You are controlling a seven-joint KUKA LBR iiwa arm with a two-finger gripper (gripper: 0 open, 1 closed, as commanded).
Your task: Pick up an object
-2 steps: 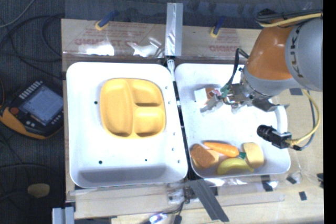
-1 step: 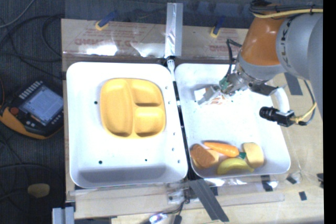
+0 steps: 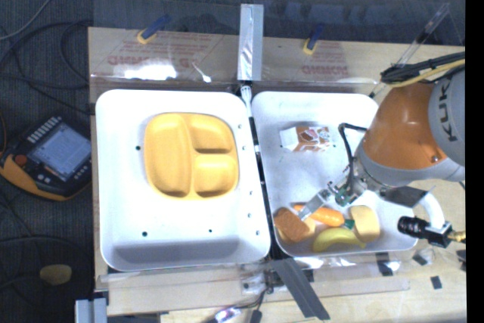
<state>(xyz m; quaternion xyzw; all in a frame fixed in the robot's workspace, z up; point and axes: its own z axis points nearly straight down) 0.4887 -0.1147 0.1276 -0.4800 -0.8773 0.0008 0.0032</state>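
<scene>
My gripper is down in the right bin, near its front edge. Its tip sits right over an orange carrot-like piece. To the left of that lies a brown round piece. A yellow banana lies along the front wall, and a pale yellow block sits to the right of the carrot. A white packet with brown print lies apart from these, toward the back of the bin. The arm's orange band hangs over the bin's right side.
The left bin holds a yellow divided plate. A raised divider separates the two bins. A handheld controller lies on the floor at far left. Clips and clear sheeting line the back edge of the bench.
</scene>
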